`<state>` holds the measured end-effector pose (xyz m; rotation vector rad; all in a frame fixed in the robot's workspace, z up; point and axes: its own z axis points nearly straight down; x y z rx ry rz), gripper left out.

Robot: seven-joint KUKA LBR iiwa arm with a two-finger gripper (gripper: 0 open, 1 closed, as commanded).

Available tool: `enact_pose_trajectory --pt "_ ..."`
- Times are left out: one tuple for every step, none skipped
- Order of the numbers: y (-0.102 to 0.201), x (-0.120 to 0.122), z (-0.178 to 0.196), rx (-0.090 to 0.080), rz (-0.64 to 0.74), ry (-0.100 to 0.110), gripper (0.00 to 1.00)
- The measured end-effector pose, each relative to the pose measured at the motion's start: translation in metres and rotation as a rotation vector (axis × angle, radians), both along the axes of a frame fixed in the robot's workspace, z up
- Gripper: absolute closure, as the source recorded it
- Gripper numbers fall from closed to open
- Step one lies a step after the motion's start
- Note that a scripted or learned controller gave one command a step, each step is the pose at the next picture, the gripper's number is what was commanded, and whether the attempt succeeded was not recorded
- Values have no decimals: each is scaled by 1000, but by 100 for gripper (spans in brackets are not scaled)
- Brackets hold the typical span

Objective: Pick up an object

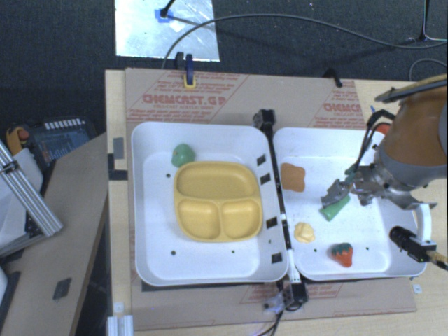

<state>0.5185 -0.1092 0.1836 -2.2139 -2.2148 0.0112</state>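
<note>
- green wedge-shaped piece (335, 208), tilted, in the right bin's middle, at the gripper's fingertips.
- orange-brown flat piece (293, 177), lying near the right bin's left wall.
- small pale yellow lump (304, 232), below the orange-brown piece.
- red strawberry-like toy (342, 255) with a green top, near the right bin's front edge.
- round green lump (183, 155) in the left bin, just behind the yellow divided tray (215, 201).

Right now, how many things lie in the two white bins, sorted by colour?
Green: 2, a lump and a piece at the tool
Yellow: 2, a divided tray and a small lump
Orange: 1
Red: 1
Total: 6
</note>
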Motion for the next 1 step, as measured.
enact_pose_trajectory --pt "0 3 6 -2 3 -13 0"
